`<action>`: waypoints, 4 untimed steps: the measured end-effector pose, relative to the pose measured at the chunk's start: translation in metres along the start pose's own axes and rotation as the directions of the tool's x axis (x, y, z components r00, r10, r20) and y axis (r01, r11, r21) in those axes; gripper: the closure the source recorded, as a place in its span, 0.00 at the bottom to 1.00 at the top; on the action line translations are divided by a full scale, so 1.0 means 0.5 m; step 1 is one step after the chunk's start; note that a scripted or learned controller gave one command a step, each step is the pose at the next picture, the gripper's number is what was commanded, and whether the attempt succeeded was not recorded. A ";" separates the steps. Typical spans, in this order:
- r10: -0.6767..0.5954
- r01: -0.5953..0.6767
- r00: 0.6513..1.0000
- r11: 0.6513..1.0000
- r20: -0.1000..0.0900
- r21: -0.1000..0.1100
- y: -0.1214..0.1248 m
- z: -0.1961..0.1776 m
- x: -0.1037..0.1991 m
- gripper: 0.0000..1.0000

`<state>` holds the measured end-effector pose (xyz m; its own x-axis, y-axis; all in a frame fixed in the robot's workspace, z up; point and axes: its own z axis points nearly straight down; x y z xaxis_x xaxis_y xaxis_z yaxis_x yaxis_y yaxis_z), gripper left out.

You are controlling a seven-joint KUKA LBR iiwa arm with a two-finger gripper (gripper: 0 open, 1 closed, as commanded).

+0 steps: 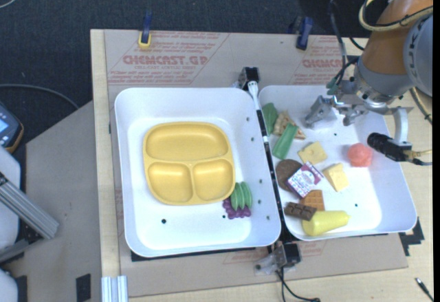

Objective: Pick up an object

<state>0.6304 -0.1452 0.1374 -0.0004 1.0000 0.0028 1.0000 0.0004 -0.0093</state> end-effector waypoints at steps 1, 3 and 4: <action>0.002 -0.002 1.000 1.000 0.002 -0.010 0.004 0.097 -0.001 0.00; 0.002 -0.002 1.000 1.000 0.006 -0.017 0.000 -0.053 -0.016 1.00; 0.001 -0.001 1.000 1.000 0.006 -0.019 -0.002 -0.175 -0.033 1.00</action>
